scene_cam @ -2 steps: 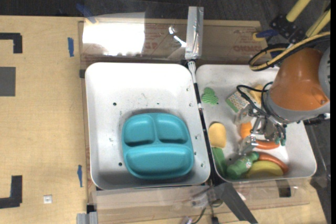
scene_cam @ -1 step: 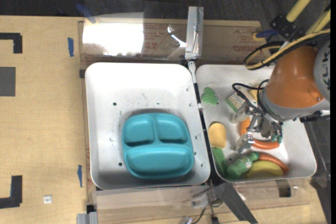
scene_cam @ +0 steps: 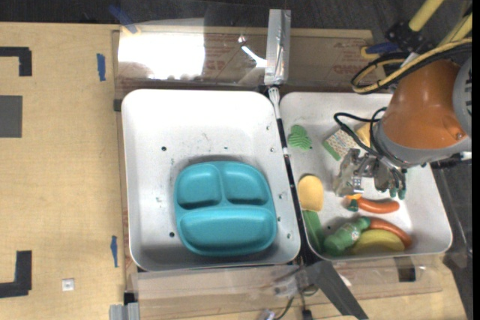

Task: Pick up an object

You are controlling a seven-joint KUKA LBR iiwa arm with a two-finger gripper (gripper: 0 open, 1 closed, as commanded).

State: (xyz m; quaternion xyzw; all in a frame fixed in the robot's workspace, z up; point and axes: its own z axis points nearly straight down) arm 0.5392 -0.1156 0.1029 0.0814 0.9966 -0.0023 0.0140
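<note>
The carrot [scene_cam: 373,204], orange with a green tip at its left end, lies in the right bin [scene_cam: 439,195] with its long axis running nearly left to right across the view, tilted slightly down toward the right. The gripper [scene_cam: 367,174] hangs just above and to the left of it, under the orange band of the arm [scene_cam: 424,112]; whether the claw is spread or pressed together cannot be told, since the metal parts blur into one another. Both white bins sit side by side on a bench of light wood with blue tape marks, dark floor beyond. The left bin [scene_cam: 150,124] bears a teal divided plate [scene_cam: 224,207]. Around the carrot lie a yellow lemon-like piece [scene_cam: 310,192], a green leafy piece [scene_cam: 300,137], a small printed packet [scene_cam: 340,143], a green vegetable [scene_cam: 343,235] and a yellow banana [scene_cam: 381,239], crowded close along the near wall.
</note>
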